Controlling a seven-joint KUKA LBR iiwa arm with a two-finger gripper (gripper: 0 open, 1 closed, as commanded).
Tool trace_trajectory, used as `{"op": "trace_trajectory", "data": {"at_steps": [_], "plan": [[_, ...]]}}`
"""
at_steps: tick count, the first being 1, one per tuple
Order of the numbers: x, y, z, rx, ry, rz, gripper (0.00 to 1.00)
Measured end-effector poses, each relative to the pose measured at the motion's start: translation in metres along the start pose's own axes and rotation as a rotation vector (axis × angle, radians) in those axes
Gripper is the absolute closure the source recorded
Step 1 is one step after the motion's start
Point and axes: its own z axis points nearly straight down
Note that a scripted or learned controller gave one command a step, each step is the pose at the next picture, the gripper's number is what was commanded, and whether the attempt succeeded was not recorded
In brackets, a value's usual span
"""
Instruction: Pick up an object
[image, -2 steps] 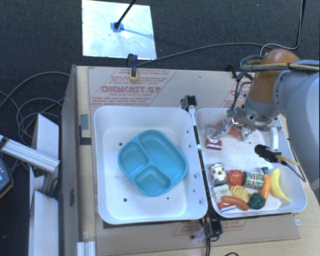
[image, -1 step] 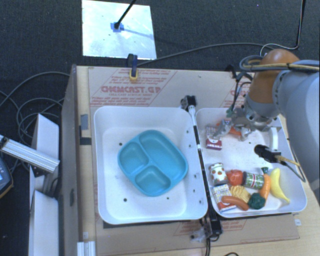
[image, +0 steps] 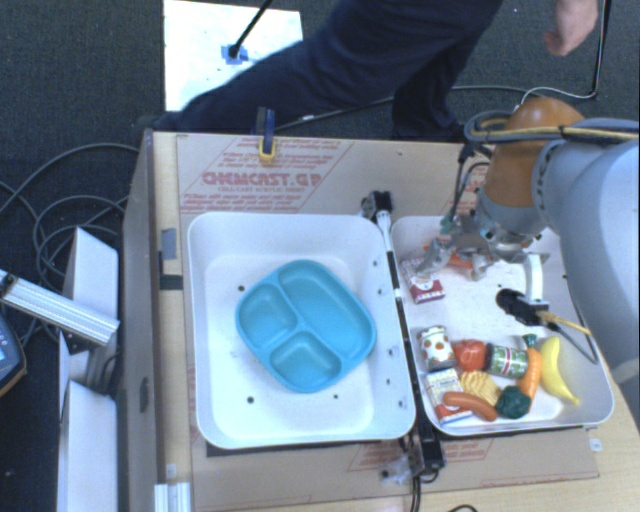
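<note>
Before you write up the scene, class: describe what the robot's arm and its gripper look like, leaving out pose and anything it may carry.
The arm is a thick, rounded grey tube entering from the right. Above the wrist sits a glossy orange band, with thin cables looping beside it. Below that, a grey metallic wrist ring leads to the gripper, a small pale mechanism with slim, light-coloured parts; its finer details are too blurred to make out.

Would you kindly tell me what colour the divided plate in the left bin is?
The divided plate is light blue, shown clearly in the camera view.
</note>
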Motion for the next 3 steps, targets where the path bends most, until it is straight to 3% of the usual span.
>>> {"op": "trace_trajectory", "data": {"at_steps": [1, 2, 3], "plan": [[-0.001, -0.002, -0.009, 0.01, 0.001, -0.001, 1.0], [0.0, -0.002, -0.009, 0.009, 0.002, -0.001, 0.0], [-0.001, -0.002, -0.02, 0.009, 0.0, -0.003, 1.0]]}}
